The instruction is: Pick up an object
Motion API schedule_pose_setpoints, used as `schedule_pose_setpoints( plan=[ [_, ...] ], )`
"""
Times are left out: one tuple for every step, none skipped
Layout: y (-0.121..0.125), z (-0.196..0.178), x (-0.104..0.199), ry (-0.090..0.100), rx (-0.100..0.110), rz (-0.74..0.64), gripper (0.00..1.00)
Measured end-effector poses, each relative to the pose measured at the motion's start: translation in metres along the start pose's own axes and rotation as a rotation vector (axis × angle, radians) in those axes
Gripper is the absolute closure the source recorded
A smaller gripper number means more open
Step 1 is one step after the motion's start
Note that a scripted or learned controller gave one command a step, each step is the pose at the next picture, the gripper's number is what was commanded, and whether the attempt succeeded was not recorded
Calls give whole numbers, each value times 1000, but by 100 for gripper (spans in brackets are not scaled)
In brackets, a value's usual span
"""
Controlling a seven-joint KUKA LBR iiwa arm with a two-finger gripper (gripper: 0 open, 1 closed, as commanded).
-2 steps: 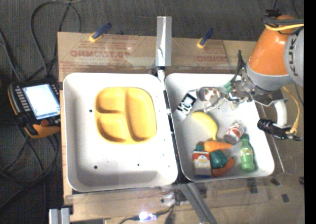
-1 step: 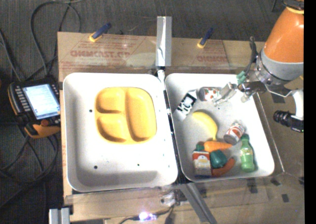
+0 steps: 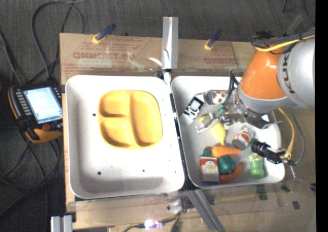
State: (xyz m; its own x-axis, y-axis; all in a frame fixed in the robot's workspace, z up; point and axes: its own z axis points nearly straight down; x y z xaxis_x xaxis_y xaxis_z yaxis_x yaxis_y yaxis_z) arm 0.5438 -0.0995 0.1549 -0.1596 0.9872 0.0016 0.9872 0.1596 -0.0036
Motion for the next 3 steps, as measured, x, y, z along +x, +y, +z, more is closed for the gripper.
schedule_pose_setpoints(
  plan=[
    [12, 65, -34, -5, -14, 23, 0],
    [13, 55, -34, -6, -16, 23, 100],
    [62, -56, -32, -5, -3, 28, 100]
  ],
)
